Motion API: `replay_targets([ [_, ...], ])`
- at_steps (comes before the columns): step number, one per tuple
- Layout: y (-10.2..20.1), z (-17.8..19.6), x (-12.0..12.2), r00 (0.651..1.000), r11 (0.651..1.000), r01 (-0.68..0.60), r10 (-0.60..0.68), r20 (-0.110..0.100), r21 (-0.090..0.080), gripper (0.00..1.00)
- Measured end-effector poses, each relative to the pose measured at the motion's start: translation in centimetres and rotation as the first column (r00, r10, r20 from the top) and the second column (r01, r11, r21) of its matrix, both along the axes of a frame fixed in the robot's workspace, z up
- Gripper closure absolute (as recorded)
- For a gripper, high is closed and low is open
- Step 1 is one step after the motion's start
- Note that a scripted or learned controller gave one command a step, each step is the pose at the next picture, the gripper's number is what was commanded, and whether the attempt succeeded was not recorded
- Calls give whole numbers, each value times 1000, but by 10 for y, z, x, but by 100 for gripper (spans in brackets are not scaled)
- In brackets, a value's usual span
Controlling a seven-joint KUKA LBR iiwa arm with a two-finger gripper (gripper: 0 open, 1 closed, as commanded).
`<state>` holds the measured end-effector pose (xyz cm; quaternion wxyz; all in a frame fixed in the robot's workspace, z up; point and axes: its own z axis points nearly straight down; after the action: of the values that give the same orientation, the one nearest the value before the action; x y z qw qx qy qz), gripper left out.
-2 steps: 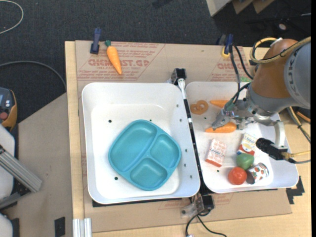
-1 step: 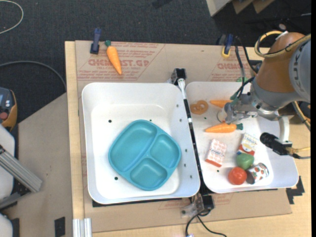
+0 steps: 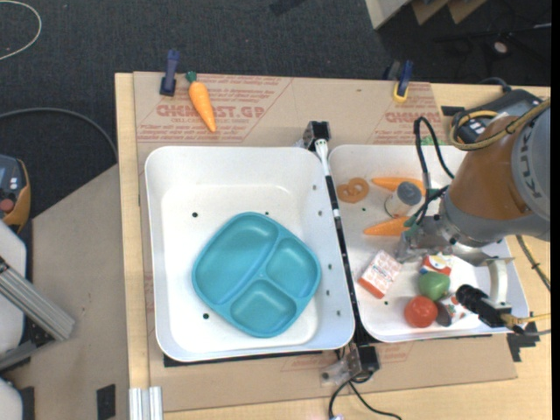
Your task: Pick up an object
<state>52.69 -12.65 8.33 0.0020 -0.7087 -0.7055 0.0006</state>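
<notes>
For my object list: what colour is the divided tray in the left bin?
Light blue, almost turquoise. The divided tray shows clearly in the camera view.

grey arm (image 3: 525,178), orange band (black cables)

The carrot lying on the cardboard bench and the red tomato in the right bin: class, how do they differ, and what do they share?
The carrot is orange, long and tapered; the red tomato is round. The carrot lies outside both bins, on the cardboard behind the left bin, alone; the tomato sits inside the right bin, crowded among other items near the arm. Both appear to be toy food, lying free.
</notes>
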Motion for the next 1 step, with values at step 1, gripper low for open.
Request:
replay_targets([
  [1,0,1,2,1000,1000,-3,3,4,-2,0],
])
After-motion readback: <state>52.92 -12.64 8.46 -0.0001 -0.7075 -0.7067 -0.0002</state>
